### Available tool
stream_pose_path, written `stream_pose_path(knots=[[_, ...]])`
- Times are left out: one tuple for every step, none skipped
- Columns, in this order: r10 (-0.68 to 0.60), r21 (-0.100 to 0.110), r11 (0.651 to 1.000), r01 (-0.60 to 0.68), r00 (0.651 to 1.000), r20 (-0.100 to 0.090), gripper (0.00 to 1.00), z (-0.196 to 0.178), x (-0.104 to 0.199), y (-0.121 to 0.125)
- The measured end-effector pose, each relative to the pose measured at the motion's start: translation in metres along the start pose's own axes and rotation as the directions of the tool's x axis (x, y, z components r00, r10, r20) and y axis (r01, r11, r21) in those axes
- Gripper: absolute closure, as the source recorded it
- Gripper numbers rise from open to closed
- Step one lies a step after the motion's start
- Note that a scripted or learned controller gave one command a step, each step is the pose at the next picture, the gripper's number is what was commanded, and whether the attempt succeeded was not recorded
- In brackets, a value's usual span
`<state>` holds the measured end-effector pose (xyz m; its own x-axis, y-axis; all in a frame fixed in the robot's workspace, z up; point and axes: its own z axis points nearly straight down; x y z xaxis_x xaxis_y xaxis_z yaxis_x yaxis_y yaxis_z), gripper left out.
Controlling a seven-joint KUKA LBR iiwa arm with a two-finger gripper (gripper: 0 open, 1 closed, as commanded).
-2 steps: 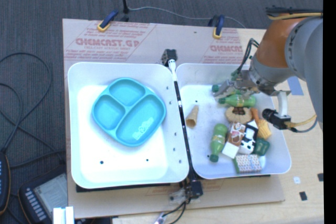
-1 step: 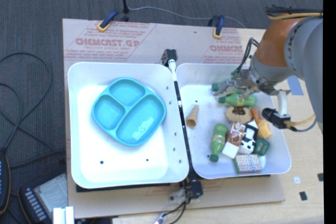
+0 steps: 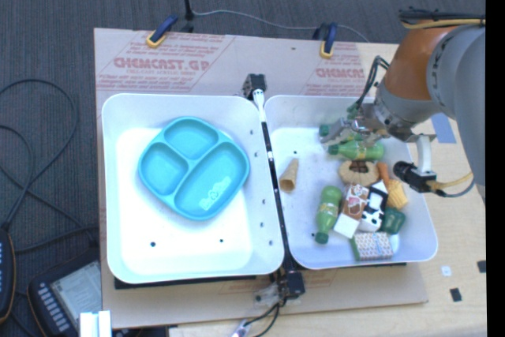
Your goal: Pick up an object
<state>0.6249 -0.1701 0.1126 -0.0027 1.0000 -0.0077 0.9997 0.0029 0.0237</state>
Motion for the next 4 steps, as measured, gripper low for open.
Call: stream_pose_path(knots=[[0.000,-0.001,1.000,0.000,1.000,0.000,0.00,0.000,0.000,0.000],[-0.001,-0.003,1.000,0.001,1.000,0.000,0.00,0.001,-0.001,0.002],[0.002,0.024,1.000,-0.002,1.000,-0.007,0.00,0.013,-0.002,-0.004],[0.002,0.023,1.000,-0.001,1.000,-0.008,1.00,0.003,-0.001,-0.004]])
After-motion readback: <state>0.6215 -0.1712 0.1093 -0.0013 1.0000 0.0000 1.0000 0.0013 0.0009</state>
